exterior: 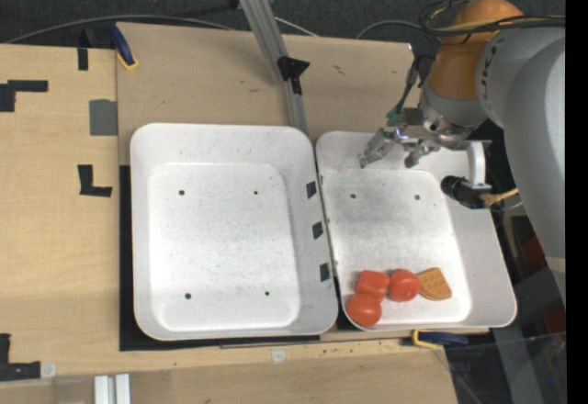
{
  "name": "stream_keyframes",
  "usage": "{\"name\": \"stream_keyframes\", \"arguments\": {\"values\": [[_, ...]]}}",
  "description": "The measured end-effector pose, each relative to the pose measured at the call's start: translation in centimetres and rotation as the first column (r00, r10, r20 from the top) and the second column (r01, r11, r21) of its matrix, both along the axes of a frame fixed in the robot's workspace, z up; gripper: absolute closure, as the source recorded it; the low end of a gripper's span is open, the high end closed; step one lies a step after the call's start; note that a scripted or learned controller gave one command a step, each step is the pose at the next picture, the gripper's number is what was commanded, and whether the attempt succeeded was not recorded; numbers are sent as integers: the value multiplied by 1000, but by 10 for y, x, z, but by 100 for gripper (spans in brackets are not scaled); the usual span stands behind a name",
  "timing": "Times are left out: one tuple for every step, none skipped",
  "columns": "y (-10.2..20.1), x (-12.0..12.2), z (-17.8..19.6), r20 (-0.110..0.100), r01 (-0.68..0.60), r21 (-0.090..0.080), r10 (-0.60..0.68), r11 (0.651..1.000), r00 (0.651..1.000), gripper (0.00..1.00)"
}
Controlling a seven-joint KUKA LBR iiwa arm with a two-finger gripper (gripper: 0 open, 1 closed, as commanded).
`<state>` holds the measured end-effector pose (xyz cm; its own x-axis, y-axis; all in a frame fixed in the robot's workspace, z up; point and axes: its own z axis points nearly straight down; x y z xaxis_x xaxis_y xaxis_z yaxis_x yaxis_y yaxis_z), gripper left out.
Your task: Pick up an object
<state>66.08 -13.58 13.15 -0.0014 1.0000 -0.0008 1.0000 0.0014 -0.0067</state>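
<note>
Far left: wooden bench (55, 209) with black tape marks (89, 180) and a grey patch (103, 117). Near the top, a blue-and-yellow clamp (123, 48) at the edge of a paler board (202, 72).

Next, the left bin (147, 209), white and shallow, with faint dark specks across its floor and four small dark dots near the floor's corners.

Above and between the bins, a slanted metal bar (262, 16) running down from the top edge to a black bracket (292, 68), then on toward the seam where the two bins meet. Black clips (318, 230) along that seam.

Then the right bin (478, 237), also white and speckled. In its near corner, three red pieces (379, 293) bunched together and touching, one slightly forward of the other two. Just beside them on the right, touching, an orange-tan piece (435, 284) with a ridged look.

Over the far edge of the right bin, the gripper (397, 152), fingers spread apart with nothing between them, well apart from the cluster at the near corner. Whether the fingertips touch the bin floor: cannot tell. Behind it, the orange band (464, 53) and the grey arm (533, 117) filling the right side, with cables looping above. A black fitting (459, 190) on a white bracket just right of the gripper.
</note>
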Motion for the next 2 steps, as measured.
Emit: {"name": "stream_keyframes", "arguments": {"values": [[1, -1, -45, 3, -1, -1, 1, 1000, 1000, 0], [2, 0, -33, 5, -2, -1, 2, 1000, 1000, 100]]}}
